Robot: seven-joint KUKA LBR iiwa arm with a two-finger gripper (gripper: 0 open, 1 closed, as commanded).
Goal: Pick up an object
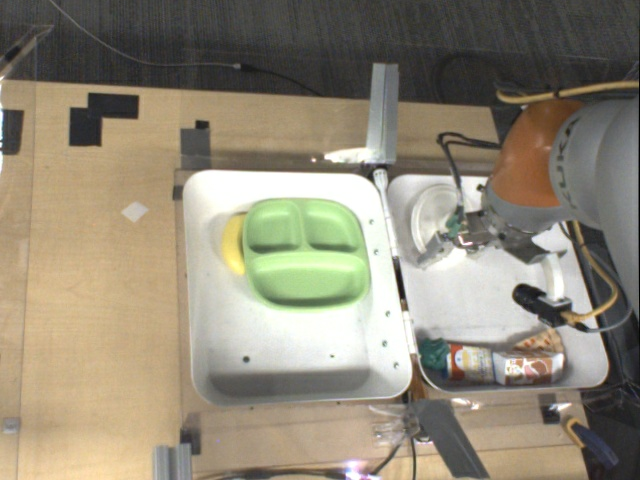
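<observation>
Near the right bin's (590, 368) far-left corner, the gripper (445, 240), grasp state unclear, reaches for a clear cup (432, 213); next, close and lift.

We observe even, moderately bright overhead illumination, with the white bins (300, 368) rendered close to overexposure and a soft grey shadow along the near inner wall of the left one. A small glare spot appears at the bottom edge of the desk (90, 298). Resolution is low, and fine detail appears soft throughout.
</observation>
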